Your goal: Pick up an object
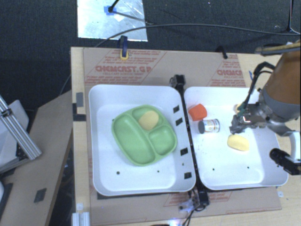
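The arm (287, 86) is cut off by the right edge, and the tool's (239, 125) fingers are too small to tell.

I think I am looking into a robot lab: two white bins (141, 185) sit on a taped board (160, 62) with cables (197, 27) trailing, dark carpet (33, 36) below, and metal framing (19, 135) at the left edge.

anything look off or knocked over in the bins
One thing: the small jar in the right bin lies on its side, between the orange block and the yellow piece. The green divided plate in the left bin sits flat, with a yellow item in one compartment. No spill shows.
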Robot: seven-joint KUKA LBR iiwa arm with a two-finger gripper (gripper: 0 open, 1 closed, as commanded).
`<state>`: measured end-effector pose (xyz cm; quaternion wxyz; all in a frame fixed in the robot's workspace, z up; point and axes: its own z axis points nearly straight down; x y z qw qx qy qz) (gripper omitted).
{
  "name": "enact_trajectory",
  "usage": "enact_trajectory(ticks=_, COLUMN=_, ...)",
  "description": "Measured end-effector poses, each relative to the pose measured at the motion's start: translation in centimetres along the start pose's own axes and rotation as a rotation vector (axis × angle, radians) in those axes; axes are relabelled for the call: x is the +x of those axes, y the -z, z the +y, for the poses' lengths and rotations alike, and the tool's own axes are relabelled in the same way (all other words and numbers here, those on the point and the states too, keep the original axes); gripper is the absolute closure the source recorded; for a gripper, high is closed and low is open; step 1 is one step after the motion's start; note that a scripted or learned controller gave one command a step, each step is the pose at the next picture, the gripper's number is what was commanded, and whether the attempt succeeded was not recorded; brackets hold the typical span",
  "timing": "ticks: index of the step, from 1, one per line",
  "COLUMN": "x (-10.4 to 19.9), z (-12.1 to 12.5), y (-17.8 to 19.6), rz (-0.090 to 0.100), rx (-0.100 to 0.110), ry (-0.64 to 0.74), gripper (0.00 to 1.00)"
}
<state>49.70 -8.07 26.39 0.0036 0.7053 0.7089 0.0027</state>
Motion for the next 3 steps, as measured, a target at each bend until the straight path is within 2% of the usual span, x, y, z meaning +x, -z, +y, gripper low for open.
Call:
enact_trajectory(ticks=2, x=8.7, z=5.7, y=0.0, rz=0.003, rx=0.005, ry=0.004, gripper=1.0)
enact_trajectory(ticks=3, x=13.9, z=8.0, y=-1.9, rz=0.002, rx=0.005, ry=0.004, gripper=1.0)
